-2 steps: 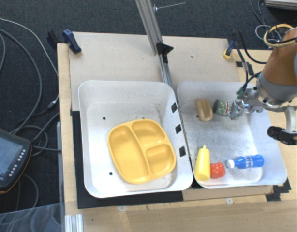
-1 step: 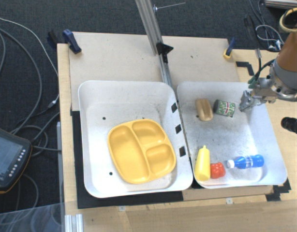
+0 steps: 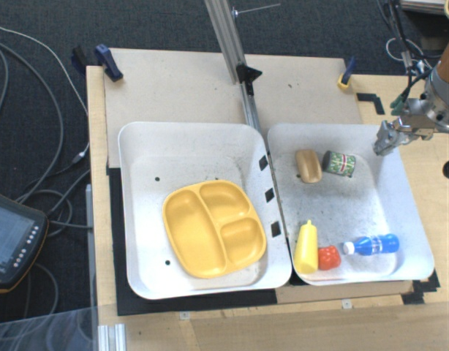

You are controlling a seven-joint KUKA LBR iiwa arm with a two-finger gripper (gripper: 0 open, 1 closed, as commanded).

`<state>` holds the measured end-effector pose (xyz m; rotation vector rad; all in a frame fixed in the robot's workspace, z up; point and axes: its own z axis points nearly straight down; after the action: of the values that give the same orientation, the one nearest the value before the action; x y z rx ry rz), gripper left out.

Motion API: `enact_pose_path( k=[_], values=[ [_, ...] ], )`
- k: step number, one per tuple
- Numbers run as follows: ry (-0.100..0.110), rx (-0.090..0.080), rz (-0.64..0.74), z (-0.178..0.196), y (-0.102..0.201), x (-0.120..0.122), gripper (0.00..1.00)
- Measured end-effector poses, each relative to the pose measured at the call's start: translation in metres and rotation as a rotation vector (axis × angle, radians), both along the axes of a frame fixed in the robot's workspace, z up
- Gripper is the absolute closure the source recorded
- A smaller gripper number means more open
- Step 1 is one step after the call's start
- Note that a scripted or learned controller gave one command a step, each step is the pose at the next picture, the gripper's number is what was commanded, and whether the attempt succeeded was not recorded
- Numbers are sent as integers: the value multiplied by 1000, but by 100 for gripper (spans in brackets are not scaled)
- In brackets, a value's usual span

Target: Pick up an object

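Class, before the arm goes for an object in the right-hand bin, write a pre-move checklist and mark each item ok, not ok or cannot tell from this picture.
1. Objects lie in the right bin: ok; tan piece, green can, yellow bottle, red piece, blue bottle.
2. Gripper carries nothing: ok, nothing seen between its fingers.
3. Gripper above a target: not ok; it sits at the bin's far right rim.
4. Green can apart from the tan piece: cannot tell, they look nearly touching.
5. Yellow tray out of the way: ok, in the left bin.
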<state>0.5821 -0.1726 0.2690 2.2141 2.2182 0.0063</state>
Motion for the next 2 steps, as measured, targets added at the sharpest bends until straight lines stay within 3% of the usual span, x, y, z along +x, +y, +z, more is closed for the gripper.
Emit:
enact_pose_path(
  k=[2],
  values=[
    [6,5,6,6,107,13,100]
  ],
)
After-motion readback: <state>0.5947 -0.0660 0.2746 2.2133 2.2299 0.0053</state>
